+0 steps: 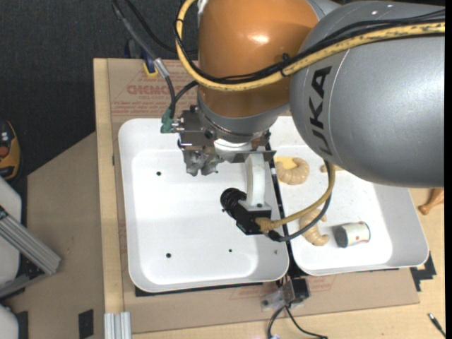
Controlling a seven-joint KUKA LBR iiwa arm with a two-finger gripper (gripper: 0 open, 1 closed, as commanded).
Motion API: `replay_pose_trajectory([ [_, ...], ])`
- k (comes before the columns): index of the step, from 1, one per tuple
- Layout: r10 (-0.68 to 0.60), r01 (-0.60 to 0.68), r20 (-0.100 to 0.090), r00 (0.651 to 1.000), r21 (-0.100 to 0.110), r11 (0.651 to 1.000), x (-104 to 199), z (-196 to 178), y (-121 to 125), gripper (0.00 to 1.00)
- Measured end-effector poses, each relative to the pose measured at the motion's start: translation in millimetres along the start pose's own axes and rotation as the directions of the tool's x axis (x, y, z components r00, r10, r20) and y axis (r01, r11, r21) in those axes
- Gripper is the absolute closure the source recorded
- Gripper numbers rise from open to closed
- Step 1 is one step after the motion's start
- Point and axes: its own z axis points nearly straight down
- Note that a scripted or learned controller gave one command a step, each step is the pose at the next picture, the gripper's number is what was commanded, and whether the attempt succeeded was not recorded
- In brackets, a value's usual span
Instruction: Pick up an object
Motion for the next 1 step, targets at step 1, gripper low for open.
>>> replay_pose_trajectory([
  [1, -0.006, 0.005, -0.016, 1.0, -0.032, 0.999, -0.2, -148.0, -16.1, 1.0],
])
